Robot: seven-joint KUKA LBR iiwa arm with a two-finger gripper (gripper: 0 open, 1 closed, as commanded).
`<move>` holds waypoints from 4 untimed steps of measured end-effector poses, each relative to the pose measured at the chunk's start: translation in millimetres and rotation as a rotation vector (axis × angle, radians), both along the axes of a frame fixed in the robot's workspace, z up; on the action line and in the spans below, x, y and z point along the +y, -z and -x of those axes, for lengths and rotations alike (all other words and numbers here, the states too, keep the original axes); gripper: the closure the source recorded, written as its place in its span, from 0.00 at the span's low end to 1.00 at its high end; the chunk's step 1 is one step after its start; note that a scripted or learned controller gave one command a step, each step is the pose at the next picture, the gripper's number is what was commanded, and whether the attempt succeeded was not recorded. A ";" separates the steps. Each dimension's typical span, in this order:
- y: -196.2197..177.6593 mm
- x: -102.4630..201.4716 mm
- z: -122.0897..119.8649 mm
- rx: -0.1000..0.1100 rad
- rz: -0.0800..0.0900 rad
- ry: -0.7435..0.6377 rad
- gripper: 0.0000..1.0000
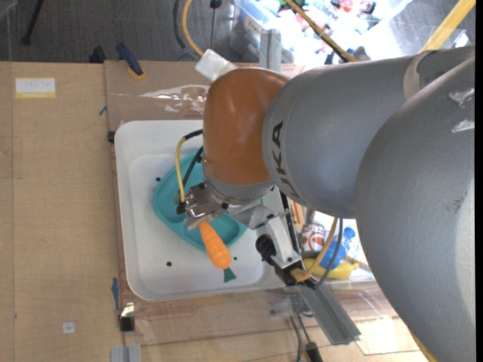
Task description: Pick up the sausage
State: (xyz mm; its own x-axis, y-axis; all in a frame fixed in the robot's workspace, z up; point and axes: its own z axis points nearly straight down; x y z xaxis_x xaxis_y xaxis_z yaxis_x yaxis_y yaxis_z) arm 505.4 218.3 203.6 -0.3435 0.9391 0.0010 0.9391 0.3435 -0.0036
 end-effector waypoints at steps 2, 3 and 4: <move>-37.8 -120.8 9.1 -0.004 -0.003 -0.650 1.00; -5.6 -43.7 27.5 0.001 -0.002 -0.549 1.00; -105.4 -4.5 26.4 -0.002 -0.002 -0.862 1.00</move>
State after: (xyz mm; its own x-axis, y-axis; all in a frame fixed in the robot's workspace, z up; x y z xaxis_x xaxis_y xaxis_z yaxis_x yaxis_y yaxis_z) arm 479.0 213.8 309.0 -0.9364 0.3509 0.0008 0.3509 0.9364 -0.0010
